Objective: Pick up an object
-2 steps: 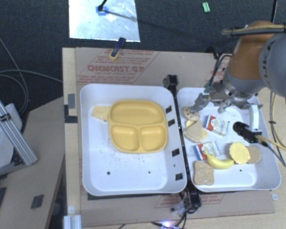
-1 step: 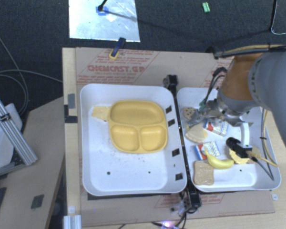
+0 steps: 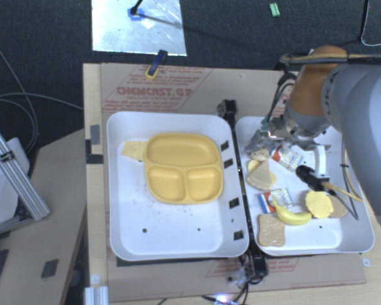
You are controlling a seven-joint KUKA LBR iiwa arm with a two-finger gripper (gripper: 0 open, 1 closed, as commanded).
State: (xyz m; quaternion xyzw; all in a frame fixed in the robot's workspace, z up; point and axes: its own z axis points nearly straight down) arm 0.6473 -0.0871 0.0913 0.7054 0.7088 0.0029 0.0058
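Setting: a worktop [image 3: 95, 170] carrying two shallow white bins side by side.
Left bin [image 3: 124, 234]: holds a yellow divided tray [image 3: 181, 168].
Right bin [image 3: 355, 234]: holds toy food, including a banana [image 3: 293, 218], a toast slice [image 3: 271, 230] and a pale wedge [image 3: 261, 176].
Arm [image 3: 355, 100]: reaches in from the right.
Tool [image 3: 267, 135]: low over the right bin's far left corner; grip state cannot be told.
Progress: judged unfinished; nothing visibly lifted, and grasping and raising an object remain.
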